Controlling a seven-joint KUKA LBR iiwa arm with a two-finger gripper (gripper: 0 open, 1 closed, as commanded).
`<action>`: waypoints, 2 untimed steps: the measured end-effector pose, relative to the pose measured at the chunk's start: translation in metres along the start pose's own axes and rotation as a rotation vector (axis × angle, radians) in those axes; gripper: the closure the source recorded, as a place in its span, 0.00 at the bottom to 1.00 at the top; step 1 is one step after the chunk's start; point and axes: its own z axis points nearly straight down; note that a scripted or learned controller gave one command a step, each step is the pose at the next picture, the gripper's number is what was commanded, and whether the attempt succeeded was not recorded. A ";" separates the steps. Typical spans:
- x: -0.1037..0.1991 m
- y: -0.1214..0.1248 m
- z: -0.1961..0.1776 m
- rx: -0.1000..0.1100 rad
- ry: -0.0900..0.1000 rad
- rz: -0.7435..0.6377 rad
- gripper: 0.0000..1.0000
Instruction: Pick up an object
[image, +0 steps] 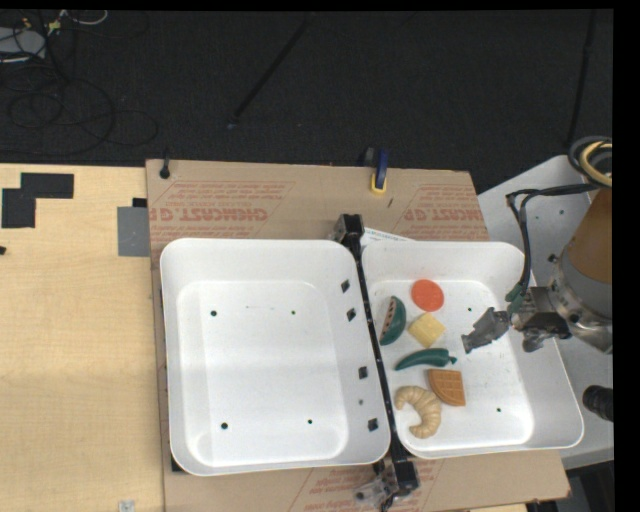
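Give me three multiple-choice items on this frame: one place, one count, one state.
1. Which bin holds the toy foods?
A. left bin
B. right bin
C. both

2. How many toy foods lie there?
A. three
B. five
C. eight

3. Is the end effector holding anything?
A. the croissant
B. the green pepper
C. nothing seen in it

Answers:
1 B: all sit in the right bin.
2 B: melon slice, orange disc, cheese block, green pepper, croissant, not counting the brown wedge.
3 C: the end effector hangs apart from all of them.
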 end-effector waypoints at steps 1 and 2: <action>0.016 -0.010 0.127 0.013 0.004 -0.001 0.00; 0.013 -0.007 0.111 0.003 0.001 0.008 1.00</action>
